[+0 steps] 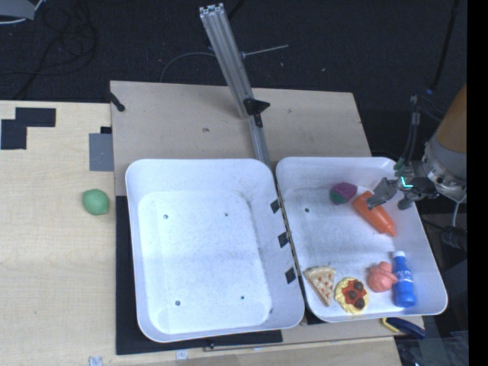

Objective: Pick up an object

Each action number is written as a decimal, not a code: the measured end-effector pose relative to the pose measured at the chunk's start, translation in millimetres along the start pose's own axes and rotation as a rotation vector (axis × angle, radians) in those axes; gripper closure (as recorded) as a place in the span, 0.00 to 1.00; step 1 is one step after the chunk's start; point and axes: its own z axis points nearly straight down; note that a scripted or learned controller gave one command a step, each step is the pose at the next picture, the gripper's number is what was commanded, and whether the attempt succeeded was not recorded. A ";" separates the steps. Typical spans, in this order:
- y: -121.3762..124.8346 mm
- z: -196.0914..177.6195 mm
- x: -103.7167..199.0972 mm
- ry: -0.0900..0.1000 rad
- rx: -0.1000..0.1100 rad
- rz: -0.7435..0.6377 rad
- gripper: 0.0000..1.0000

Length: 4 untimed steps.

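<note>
The right bin [328, 175] holds several toy items. An orange carrot [375, 213] lies near its right rim, with a purple and green piece [343, 193] just to its left. Along the front sit a pizza slice [321, 283], a round pizza [351, 295], a pink lump [380, 276] and a blue bottle [402, 280]. My gripper [396, 191] comes in from the right, over the bin's right edge, right at the carrot's upper end. Its fingers are spread apart, one reaching toward the carrot, with nothing between them.
The left bin [200, 244] sits beside the right one, joined by black clips [283, 239]. A green ball [96, 202] rests on the wooden bench at the far left. A metal rail [234, 63] runs from the back toward the bins.
</note>
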 end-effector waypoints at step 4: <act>8.1 93.2 6.9 0.000 0.000 -0.001 1.00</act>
